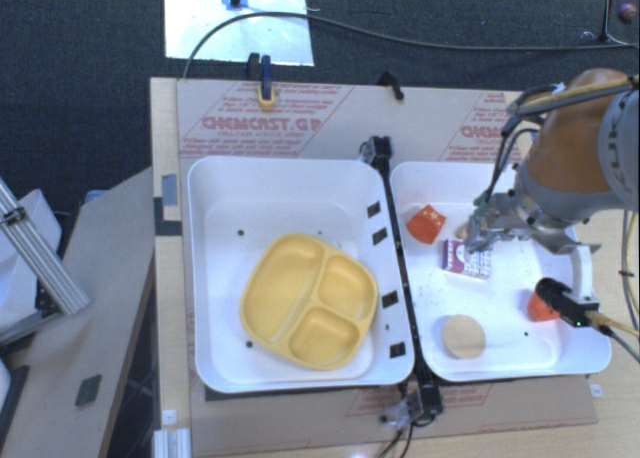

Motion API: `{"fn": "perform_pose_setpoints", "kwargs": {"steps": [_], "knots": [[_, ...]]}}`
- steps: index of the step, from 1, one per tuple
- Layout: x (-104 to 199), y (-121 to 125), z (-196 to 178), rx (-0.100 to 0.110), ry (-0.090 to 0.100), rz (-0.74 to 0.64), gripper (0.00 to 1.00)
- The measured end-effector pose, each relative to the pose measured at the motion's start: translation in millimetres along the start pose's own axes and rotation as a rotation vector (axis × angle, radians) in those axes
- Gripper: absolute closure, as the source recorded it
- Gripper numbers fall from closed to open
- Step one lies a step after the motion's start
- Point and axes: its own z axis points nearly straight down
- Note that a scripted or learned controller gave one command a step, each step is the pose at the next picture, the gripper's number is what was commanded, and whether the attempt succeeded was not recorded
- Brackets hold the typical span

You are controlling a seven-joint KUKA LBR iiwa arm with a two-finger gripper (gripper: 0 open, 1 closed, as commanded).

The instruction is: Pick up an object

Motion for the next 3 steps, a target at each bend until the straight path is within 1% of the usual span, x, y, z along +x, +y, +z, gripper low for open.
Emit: {"fn": "perform_pose_setpoints", "kwargs": {"steps": [1, 2, 3], "knots": [[-0.3, 2.2, -52.2, -0.002, 0.0, -0.001, 1.0], [57.9, 25.2, -53.0, 0.002, 0.002, -0.006, 1.0], [112.2, 35.8, -61.6, 0.002, 0.003, -0.006, 1.0]]}}
